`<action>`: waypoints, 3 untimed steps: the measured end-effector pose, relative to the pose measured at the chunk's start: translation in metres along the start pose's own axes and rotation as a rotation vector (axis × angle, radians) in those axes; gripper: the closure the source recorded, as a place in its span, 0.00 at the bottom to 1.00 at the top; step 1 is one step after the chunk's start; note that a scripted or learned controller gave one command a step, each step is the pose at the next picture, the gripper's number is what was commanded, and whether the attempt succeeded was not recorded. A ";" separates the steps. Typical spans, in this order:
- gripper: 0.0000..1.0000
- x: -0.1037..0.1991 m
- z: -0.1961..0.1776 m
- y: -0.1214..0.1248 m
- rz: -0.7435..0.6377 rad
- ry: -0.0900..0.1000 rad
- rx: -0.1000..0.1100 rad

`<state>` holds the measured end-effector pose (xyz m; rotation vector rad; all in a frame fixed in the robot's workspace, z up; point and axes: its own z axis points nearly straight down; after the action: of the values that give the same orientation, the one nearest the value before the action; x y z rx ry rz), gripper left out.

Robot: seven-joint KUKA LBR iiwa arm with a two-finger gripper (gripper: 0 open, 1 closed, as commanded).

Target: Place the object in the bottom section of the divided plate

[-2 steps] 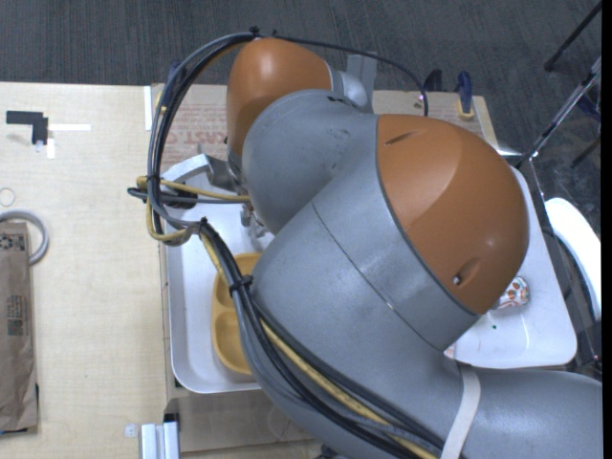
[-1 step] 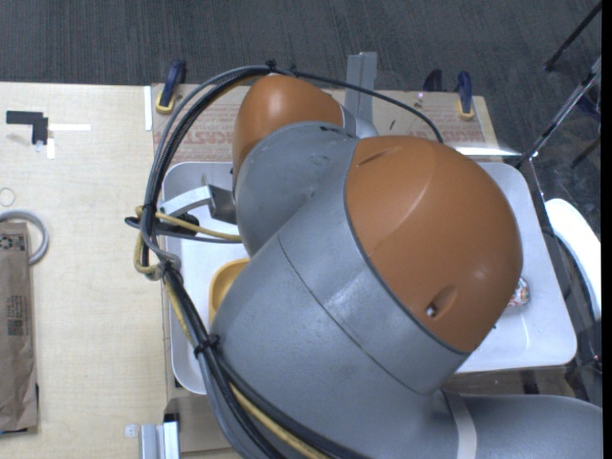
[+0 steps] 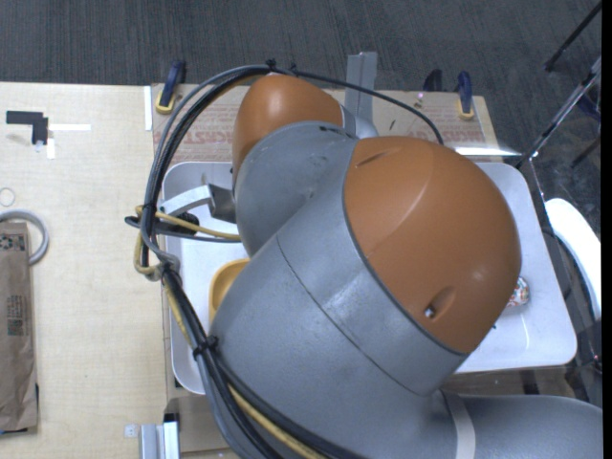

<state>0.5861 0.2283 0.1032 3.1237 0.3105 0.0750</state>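
Nearest the lens: arm point(image 3: 316, 352), grey, its large orange joint cap point(image 3: 430, 237) covering the middle of the view. A second, smaller orange cap point(image 3: 282, 108) is seen behind it, toward the far edge of the bench point(image 3: 86, 208). Black and yellow cables point(image 3: 182, 132) are looped around the arm's left side, over the left bin point(image 3: 196, 266).

Gripper: covered by the arm's own bulk; whether it is open or closed cannot be told.

Task's thing: a yellow curved rim point(image 3: 225, 285) is seen in the left bin, just at the arm's edge, possibly the divided plate. Its sections are hidden. No object can be made out on it, so long axis and heading cannot be told.

Right bin point(image 3: 550, 256): a small shiny item point(image 3: 519, 295) is noted on the floor, right against the arm's outline. It is too small and too far covered for shape or direction to be read.

Surroundings: two blue clamps point(image 3: 174, 75) point(image 3: 465, 92) are fixed at the far edge. A brown paper bag point(image 3: 14, 333) is laid flat at the bench's left side, well apart from the bins. A black L-shaped piece point(image 3: 27, 120) is seen at the far left.
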 end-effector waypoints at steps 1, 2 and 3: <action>1.00 0.001 -0.009 0.004 0.007 -0.001 -0.002; 1.00 0.045 0.014 0.011 0.000 -0.050 0.005; 1.00 0.052 0.014 0.076 -0.002 -0.049 0.004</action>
<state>0.6523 0.1635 0.0919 3.1233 0.3142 -0.0029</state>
